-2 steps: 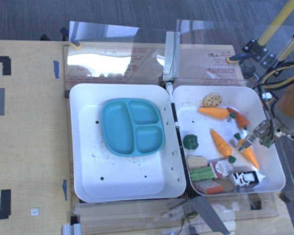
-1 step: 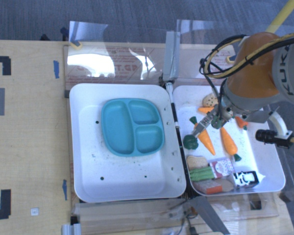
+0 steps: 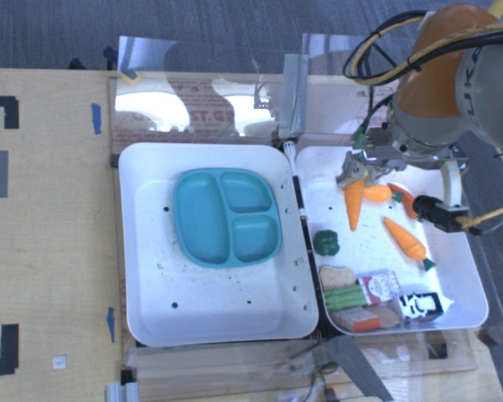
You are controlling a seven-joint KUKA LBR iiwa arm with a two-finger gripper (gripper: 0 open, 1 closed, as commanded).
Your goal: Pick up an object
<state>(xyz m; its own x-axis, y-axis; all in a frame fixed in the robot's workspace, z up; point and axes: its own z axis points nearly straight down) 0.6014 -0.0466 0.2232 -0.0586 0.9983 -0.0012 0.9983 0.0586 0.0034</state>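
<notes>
A pale wooden bench (image 3: 50, 249) carries two shallow white bins side by side, with clear plastic walls standing along their far edges.

The left bin (image 3: 151, 308) holds a teal divided plate (image 3: 226, 216) lying flat near its middle, three compartments facing up.

The right bin (image 3: 465, 296) holds the loose items. A carrot (image 3: 353, 205) hangs point-down near the bin's far edge, its thick top caught between the fingers of the gripper (image 3: 355, 174), which is closed around it; the view is cluttered there, so the exact contact is hard to read, but the carrot looks lifted and upright. Just beside it, towards the right edge, lies a second orange piece (image 3: 375, 193), and a small red-orange item (image 3: 402, 198) sits near a black fitting on the arm. Another carrot (image 3: 405, 239) lies slantwise nearer the right edge, green stub pointing to the near right corner. A dark green broccoli piece (image 3: 325, 242) rests close to the bin's left edge. Along the near edge sit a slice of bread (image 3: 336, 275), a green stick-shaped thing (image 3: 341, 296), a small red-and-white packet (image 3: 379, 287) and a black-and-white carton (image 3: 420, 305), all close together.

The grey arm (image 3: 453, 65), with its orange band, comes in over the far right corner.
</notes>
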